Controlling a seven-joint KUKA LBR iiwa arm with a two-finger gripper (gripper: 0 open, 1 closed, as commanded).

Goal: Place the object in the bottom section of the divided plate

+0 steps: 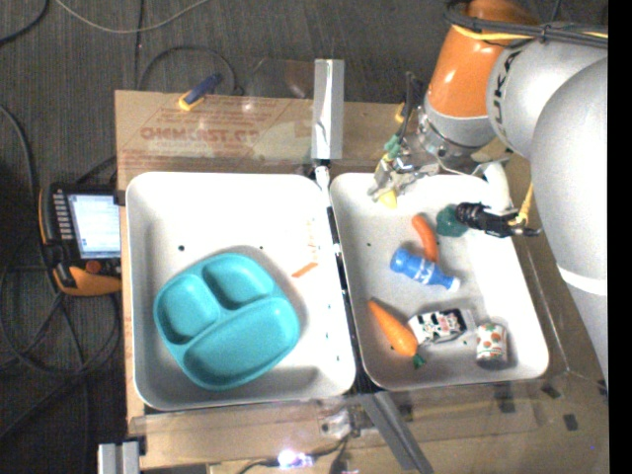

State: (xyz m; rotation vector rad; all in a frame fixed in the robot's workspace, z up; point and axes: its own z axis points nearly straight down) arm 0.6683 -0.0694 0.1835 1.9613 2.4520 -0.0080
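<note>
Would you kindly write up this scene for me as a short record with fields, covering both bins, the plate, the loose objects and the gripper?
left bin: holds the divided plate and a small orange scrap beside it
divided plate: teal, three sections, nothing in any of them
right bin: small carrot, large carrot, blue bottle, black-and-white pack, spotted cup
gripper: over the right bin's far left corner, apart from the objects
task state: no object placed in the plate's bottom section yet
</note>
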